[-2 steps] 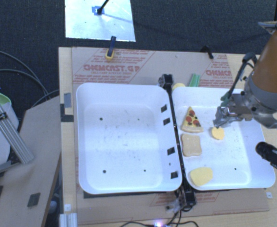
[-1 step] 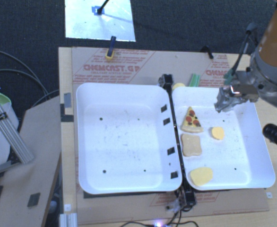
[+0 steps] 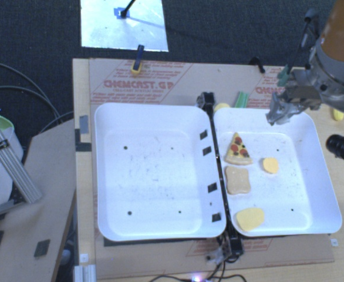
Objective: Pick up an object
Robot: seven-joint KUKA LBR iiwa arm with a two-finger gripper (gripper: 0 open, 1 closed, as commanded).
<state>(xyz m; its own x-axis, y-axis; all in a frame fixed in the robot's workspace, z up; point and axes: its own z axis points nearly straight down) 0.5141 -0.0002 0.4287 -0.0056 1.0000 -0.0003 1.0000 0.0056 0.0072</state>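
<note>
Arm's just hovering, gripper (image 3: 276,117) sitting over the right bin's (image 3: 313,175) far edge, holding nothing; can't tell its state. Pizza (image 3: 238,149), toast (image 3: 238,180) and two yellow pieces are lying near the divider. Looks like approach: next it needs lining up, descending.

Printed in red on cardboard sheet (image 3: 160,78) beneath the bins: "CHEMCAST. G P", legible at upper left; repeat print at upper right partly hidden, unreadable.

We see our grey arm with its orange band reaching in from the upper right, wrist angled down and leftward, its hand (image 3: 276,117) hanging low at the tip.
</note>
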